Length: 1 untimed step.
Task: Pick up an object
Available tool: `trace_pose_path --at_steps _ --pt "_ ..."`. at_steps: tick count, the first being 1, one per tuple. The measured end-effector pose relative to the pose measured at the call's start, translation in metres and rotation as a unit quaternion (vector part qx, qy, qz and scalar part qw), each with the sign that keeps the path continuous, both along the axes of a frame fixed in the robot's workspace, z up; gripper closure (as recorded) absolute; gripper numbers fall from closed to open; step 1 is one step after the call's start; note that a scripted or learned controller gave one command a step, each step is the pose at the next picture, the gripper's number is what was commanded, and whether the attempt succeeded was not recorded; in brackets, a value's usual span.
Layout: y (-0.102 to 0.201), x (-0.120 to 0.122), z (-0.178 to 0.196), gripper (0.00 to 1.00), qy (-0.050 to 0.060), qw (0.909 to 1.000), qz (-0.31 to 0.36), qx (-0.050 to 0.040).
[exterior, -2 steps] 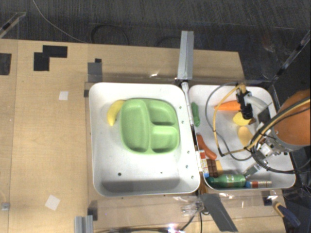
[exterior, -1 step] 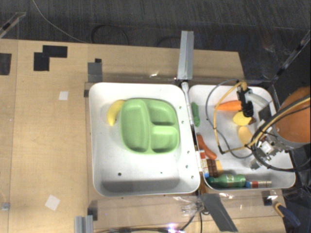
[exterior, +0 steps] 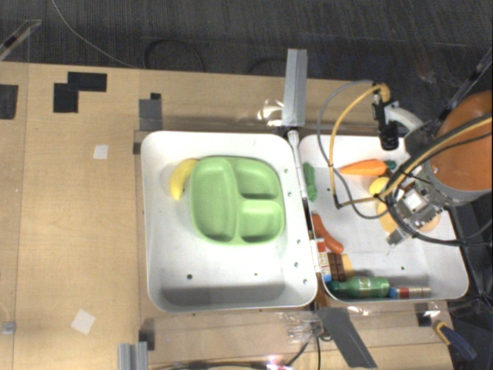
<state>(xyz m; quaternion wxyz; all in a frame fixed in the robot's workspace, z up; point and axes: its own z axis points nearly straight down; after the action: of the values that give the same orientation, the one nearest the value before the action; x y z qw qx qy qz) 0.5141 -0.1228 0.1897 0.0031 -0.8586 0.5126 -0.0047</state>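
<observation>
Two fingers of the gripper (exterior: 399,236) are seen low over the right bin (exterior: 443,280), though whether they are apart or together cannot be told. Just beside them a carrot (exterior: 360,167) and a yellow piece (exterior: 378,185), perhaps a fruit, are lying. A green bottle (exterior: 360,287) is placed along the near wall. In the left bin (exterior: 166,276) a green tray (exterior: 235,199) and a banana (exterior: 180,179) are found.

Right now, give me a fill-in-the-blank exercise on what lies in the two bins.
1. The green divided plastic plate lies in the ____ white bin.
2. The yellow banana touches the plate's ____ edge.
3. The green plastic bottle lies along the right white bin's ____ wall.
4. The carrot is coloured ____.

Missing: left; left; bottom; orange
</observation>
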Motion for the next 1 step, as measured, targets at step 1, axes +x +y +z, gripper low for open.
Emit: trace_pose_path --at_steps 1 --pt "0.0022 0.0055 -0.0206 1.0 0.004 0.9955 0.094 0.0003"
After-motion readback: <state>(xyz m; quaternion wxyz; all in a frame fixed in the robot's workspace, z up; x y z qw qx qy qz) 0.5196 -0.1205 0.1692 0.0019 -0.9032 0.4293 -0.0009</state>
